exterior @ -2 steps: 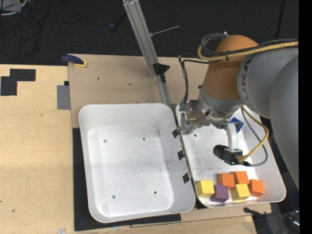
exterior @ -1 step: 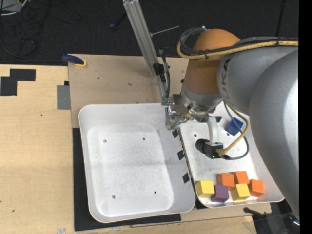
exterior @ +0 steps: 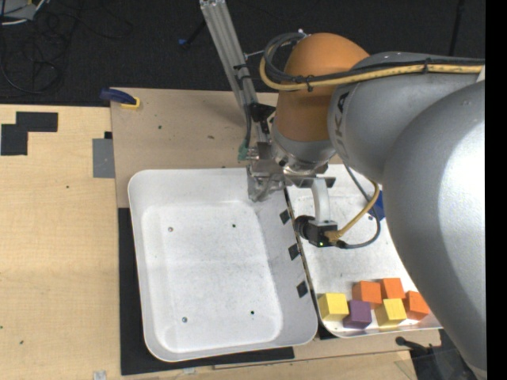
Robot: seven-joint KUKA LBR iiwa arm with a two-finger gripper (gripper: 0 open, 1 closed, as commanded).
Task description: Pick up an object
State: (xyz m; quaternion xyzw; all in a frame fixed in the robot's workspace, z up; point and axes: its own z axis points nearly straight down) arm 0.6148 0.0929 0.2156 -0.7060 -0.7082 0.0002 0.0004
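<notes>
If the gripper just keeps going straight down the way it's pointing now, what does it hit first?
Most likely the back rim of the left bin, near the divide between the bins. The gripper hangs about there, well away from the blocks. Depth is hard to judge from this slant.

Six small blocks huddle in the near corner of the right bin (exterior: 396, 248): three orange blocks (exterior: 367, 292), two yellow blocks (exterior: 333, 304) and one purple block (exterior: 360, 313), lying flat, touching.
</notes>
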